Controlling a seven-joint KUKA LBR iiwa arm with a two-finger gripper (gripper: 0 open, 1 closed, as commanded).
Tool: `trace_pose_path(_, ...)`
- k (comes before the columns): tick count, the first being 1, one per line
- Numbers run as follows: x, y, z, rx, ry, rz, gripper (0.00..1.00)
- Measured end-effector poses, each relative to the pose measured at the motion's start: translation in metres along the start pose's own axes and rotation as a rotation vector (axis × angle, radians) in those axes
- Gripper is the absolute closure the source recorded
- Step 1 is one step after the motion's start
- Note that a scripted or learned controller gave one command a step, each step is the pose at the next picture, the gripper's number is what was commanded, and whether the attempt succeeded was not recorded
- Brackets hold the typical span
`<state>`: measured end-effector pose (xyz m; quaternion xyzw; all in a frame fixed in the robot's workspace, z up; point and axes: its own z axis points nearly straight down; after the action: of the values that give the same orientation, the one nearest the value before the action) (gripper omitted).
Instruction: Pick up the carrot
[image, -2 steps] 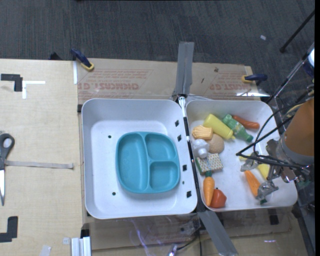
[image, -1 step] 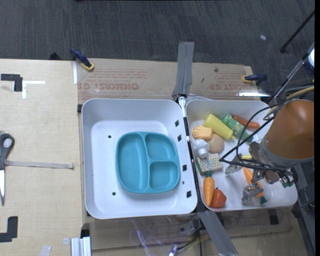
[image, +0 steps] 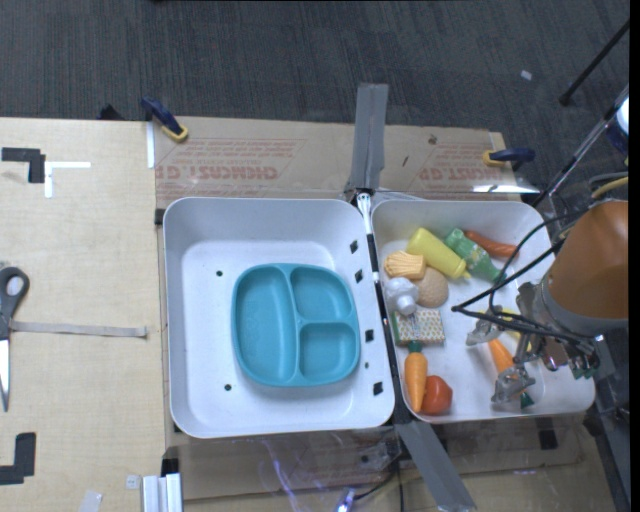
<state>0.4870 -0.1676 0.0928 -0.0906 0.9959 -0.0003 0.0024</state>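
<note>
The carrot (image: 415, 372) lies at the lower left of the right bin (image: 560, 400), touching a tomato (image: 437, 395). The hand (image: 512, 385) hovers at lower right, well apart; its grip cannot be told.

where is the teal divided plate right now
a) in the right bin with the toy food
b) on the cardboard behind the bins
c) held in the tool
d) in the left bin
d: the teal divided plate lies flat in the middle of the left bin, while the toy food, including the carrot, sits in the right bin.
</note>
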Motion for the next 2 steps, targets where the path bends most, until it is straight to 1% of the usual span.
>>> trace_pose_path(1,-0.0031,0.0002,-0.0099,0.002,-0.006,-0.004,1.00)
trace_pose_path(2,-0.0030,0.0002,-0.0099,0.002,-0.006,-0.004,0.00)
